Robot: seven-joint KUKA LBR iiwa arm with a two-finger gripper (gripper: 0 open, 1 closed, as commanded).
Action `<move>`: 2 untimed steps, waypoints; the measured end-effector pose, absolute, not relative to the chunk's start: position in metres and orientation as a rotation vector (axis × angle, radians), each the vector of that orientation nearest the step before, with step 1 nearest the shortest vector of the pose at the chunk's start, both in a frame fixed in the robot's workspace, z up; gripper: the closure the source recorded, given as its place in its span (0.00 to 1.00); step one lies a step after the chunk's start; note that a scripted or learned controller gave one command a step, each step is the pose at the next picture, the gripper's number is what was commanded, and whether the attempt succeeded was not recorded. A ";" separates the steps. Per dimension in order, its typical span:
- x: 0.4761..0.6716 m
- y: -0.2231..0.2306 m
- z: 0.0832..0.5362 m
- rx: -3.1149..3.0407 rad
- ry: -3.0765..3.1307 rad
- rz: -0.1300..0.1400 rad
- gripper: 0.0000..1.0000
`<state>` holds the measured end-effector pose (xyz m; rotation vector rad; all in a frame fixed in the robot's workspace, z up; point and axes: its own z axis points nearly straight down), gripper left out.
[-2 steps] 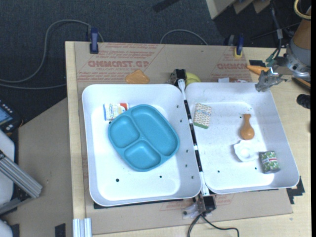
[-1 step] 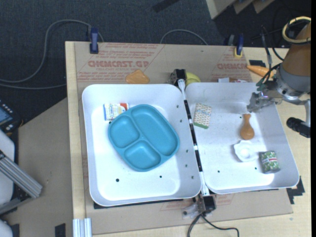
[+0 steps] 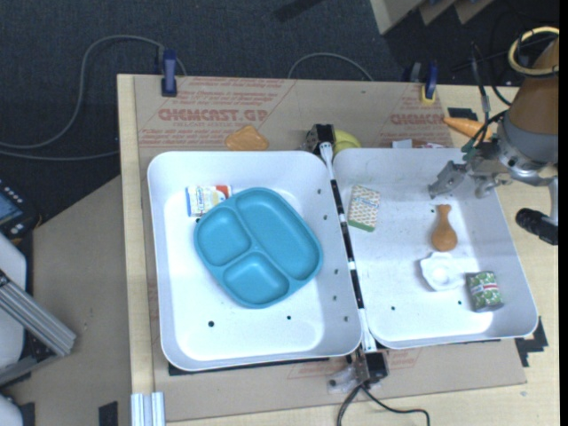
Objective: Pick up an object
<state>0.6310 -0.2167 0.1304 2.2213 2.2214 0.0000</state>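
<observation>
My gripper [image 3: 461, 186] hangs over the back of the right bin [image 3: 399, 322], open, with nothing between its fingers. Just below it, a brown pear-shaped piece [image 3: 443, 228] lies on the bin floor, a short gap away from the fingertips. Nearer the front are a white lump [image 3: 439, 273] and a small green packet [image 3: 485, 290] side by side. A pale patterned sachet [image 3: 363, 208] rests near the bin's left wall.
The left bin [image 3: 177, 327] holds a blue divided plate [image 3: 257, 245] and a small printed box [image 3: 208, 198]. Behind the bins on the board sit an orange item [image 3: 247, 138], a yellow ball [image 3: 344, 140] and an orange carrot-like piece [image 3: 461, 127].
</observation>
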 end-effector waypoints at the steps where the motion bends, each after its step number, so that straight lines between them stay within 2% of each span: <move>1: 0.598 -0.214 0.083 2.225 2.230 0.005 0.00; 2: 0.600 -0.216 0.095 2.221 2.223 0.003 1.00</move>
